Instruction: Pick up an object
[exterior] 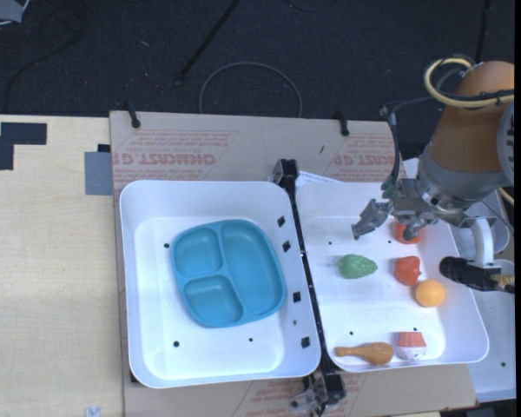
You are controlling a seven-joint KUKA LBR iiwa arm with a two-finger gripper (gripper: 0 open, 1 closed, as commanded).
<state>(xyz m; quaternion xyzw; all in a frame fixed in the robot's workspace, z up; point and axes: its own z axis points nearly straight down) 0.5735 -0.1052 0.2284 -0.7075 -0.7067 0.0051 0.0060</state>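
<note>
1. Two white bins lie under me. The left bin (148, 320) is well off to my far side, past the divider. I hang over the back part of the right bin (456, 337), and that is where I should work.
2. One blue plate (228, 272) takes up the left bin. It is broad and flat, a poor thing for me to pinch, so I would leave it.
3. My gripper (386, 228) stands spread wide, and I see nothing held between my fingers.
4. The drumstick (365, 352) lies far in front of me by the near rim. It is long and thin, and would need a turn of the wrist.
5. The green lump (357, 266) sits just in front of my left fingertip. It is rounded and stands apart from its neighbours, so I judge it the easiest grab.
6. The orange ball (430, 293) and the red piece (407, 269) lie close together. Closing on one may knock the other.
7. A small red bit (408, 232) lies right at my right finger. To take it I should centre over it, drop straight down and close slowly, or it may squirt out sideways.
</note>
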